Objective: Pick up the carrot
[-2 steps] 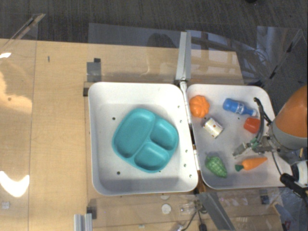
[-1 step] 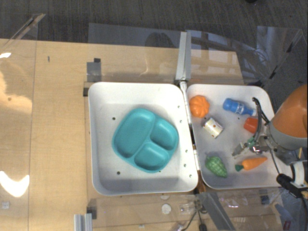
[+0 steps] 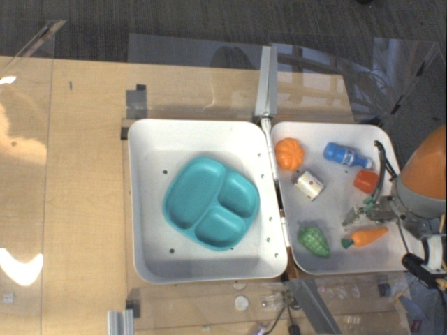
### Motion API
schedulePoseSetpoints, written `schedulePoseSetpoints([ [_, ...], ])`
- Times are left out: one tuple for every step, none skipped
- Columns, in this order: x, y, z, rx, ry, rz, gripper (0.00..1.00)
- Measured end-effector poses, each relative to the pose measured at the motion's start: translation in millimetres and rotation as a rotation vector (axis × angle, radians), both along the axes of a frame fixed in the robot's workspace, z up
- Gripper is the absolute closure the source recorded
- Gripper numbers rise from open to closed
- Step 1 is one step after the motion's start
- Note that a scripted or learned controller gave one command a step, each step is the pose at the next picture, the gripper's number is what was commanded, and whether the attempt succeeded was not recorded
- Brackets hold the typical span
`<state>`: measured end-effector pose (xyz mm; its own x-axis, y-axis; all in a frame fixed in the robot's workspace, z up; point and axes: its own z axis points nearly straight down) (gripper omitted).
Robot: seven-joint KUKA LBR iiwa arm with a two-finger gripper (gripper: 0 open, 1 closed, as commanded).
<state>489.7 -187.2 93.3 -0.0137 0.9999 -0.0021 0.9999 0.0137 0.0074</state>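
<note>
The carrot (image 3: 367,237), orange with a small green tip at its left end, lies near the front right corner of the right bin (image 3: 335,265). My gripper (image 3: 357,215) hangs low over the bin, just behind and slightly left of the carrot, close to it. The carrot rests on the bin floor. The grey arm with its orange band (image 3: 426,167) comes in from the right edge.
In the right bin are an orange pumpkin (image 3: 289,153), a blue bottle (image 3: 346,155), a red block (image 3: 365,181), a silver can (image 3: 308,185) and a green knobbly vegetable (image 3: 313,241). The left bin (image 3: 147,187) holds a teal divided plate (image 3: 211,202).
</note>
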Motion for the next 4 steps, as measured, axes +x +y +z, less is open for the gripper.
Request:
schedulePoseSetpoints([
  [2, -1, -3, -0.001, -0.007, -0.035, 0.0],
  [3, 37, -3, -0.003, -0.012, -0.067, 0.0],
  [4, -13, -3, 0.004, -0.009, -0.168, 0.0],
  [3, 17, -3, -0.002, -0.013, -0.236, 0.0],
])
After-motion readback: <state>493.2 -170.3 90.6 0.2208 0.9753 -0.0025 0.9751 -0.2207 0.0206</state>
